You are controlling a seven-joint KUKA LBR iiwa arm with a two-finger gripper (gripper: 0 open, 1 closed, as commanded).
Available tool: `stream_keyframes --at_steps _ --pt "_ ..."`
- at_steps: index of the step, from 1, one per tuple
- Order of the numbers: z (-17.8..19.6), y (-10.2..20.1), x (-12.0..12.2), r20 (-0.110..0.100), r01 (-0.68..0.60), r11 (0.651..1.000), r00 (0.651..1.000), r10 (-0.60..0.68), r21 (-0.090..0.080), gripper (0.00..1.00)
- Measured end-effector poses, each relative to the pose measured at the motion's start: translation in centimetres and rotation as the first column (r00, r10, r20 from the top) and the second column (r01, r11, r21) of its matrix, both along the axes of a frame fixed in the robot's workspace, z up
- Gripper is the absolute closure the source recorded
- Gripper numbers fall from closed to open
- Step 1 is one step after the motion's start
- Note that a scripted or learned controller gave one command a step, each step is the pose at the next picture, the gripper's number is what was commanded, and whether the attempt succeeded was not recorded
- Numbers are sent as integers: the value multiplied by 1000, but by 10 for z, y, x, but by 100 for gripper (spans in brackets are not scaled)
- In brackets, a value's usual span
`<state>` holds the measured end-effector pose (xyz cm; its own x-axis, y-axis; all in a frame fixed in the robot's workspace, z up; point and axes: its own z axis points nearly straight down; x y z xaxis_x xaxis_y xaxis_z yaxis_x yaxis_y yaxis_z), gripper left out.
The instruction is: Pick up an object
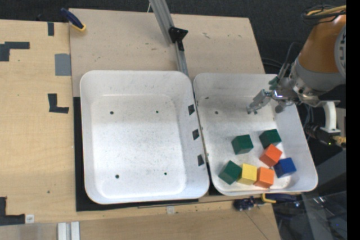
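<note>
1. The robot's hand (269, 102) hangs over the upper part of the right bin (225, 93), its two fingers spread apart with nothing between them.
2. The candidate objects sit clustered at that bin's lower end, apart from the hand: three green cubes (242, 144), two orange cubes (272, 154), a yellow cube (249, 172) and a blue cube (286, 166).
3. No pick appears made yet; choosing a cube, descending, closing and lifting all seem left.
4. The left bin (90, 121) sits beside it on the desk (118, 36).

Blocks (256, 161) crowd right bin (225, 93) front; rear clear.
</note>
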<state>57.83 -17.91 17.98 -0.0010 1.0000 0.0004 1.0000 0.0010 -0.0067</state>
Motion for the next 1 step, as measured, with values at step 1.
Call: stream_keyframes --at_steps 1 --pt "-48 -7 0 0 1 1000 1000 -1 -1 0"
